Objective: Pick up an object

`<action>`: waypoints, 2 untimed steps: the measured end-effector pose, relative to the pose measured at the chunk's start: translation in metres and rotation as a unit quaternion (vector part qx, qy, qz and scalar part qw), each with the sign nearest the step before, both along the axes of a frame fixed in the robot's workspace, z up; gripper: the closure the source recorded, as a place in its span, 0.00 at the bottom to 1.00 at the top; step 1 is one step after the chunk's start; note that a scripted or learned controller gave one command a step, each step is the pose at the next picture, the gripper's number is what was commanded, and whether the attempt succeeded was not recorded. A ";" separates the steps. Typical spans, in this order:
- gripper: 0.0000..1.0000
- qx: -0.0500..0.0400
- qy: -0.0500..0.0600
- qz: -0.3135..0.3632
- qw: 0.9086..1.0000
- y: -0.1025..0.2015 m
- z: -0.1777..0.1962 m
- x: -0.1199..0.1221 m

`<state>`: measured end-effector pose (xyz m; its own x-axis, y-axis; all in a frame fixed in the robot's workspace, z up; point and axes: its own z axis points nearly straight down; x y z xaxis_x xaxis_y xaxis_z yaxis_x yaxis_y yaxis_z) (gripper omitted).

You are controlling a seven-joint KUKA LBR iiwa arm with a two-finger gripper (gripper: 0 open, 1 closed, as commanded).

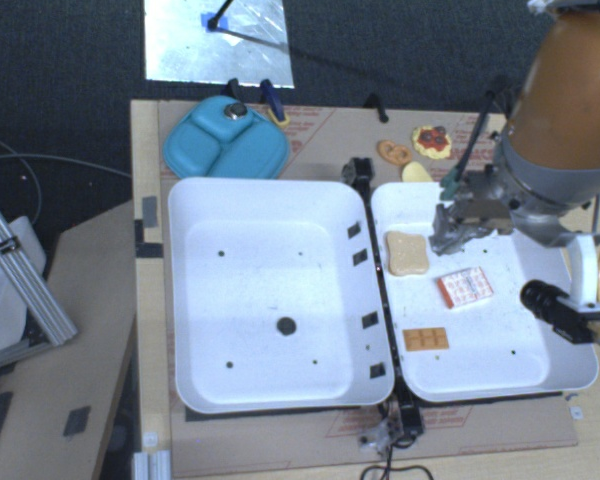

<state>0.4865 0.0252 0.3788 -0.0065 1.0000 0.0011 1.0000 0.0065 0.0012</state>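
Toast slice (408,253) lies in our right bin (570,368), just left of the gripper (448,240); we cannot tell its state.

My arm (570,88) is grey w/ an orange band above the wrist; my gripper (448,236) is dull grey metal. Both bins are white: left bin (195,218) has a dark round spot (286,326) & small black dots on its floor, right bin (570,368) same white. In the right bin: tan bread slice (408,254), red card w/ a white grid pattern (465,288), orange cracker w/ square segments (425,340). Behind the bins: blue tray (226,140), pale yellow piece (416,173), orange pretzel shape (393,152), yellow disc w/ red & dark toppings (432,141). Bench top (320,128) is light brown cardboard w/ faint red print. Floor (60,58) is dark blue-grey; silver sheet (218,28) w/ a blue mark.
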 end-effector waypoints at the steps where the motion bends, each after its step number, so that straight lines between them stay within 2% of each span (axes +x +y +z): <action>1: 1.00 0.000 0.000 0.002 1.000 0.078 -0.018 0.000; 2: 1.00 -0.002 0.002 -0.003 1.000 0.073 -0.109 0.068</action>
<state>0.5549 0.0986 0.2698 0.0003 1.0000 -0.0023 1.0000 -0.0003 -0.0035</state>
